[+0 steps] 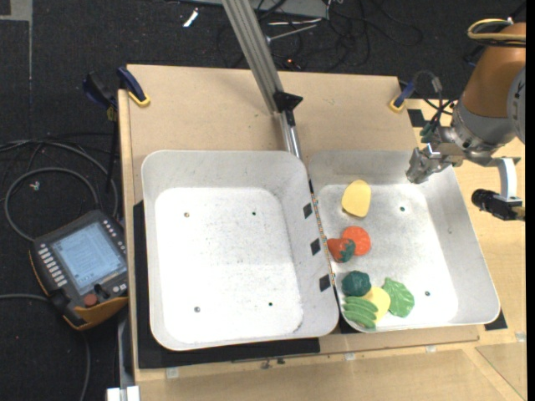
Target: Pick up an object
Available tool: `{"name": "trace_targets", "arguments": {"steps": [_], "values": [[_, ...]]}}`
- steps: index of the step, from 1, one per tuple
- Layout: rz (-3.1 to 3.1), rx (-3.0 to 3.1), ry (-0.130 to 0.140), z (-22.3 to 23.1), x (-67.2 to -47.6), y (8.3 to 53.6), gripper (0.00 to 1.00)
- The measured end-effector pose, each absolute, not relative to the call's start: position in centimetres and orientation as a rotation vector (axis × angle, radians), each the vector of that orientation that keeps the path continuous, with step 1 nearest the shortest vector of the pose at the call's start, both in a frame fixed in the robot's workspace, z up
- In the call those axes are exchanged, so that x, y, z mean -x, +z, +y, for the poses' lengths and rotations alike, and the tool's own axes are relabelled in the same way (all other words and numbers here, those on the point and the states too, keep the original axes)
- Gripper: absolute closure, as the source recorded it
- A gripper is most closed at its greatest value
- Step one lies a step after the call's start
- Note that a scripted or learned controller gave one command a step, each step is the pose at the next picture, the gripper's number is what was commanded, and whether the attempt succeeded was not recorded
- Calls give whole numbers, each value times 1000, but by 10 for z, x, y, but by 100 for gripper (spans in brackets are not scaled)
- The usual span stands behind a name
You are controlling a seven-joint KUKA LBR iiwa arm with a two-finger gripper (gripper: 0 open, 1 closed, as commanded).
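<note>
The right bin [435, 249] holds a pale yellow lump [356, 198] near its back left, a red-orange tomato-like piece [351, 242] below it, and a cluster at the front left: a dark green piece [356, 283], a small yellow piece [379, 299], a light green leafy piece [399, 298] and a green ridged piece [361, 312]. My gripper [420, 166] hangs over the bin's back right corner, well right of the yellow lump and apart from every object. Nothing shows between its fingers.
The left bin [167, 249] lies beside the right one, joined by black clips. A metal rod [255, 48] slants down from the top to the bins' shared back corner. Clamps [134, 88] sit at the bench's back corners. A teach pendant [79, 261] lies at the left.
</note>
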State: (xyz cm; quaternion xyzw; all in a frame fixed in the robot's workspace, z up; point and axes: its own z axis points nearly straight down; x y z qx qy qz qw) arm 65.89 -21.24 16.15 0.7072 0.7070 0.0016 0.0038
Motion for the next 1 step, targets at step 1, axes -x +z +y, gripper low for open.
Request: {"name": "trace_targets", "arguments": {"steps": [1], "values": [[2219,-2215,5,-212,-660,205,100]]}}
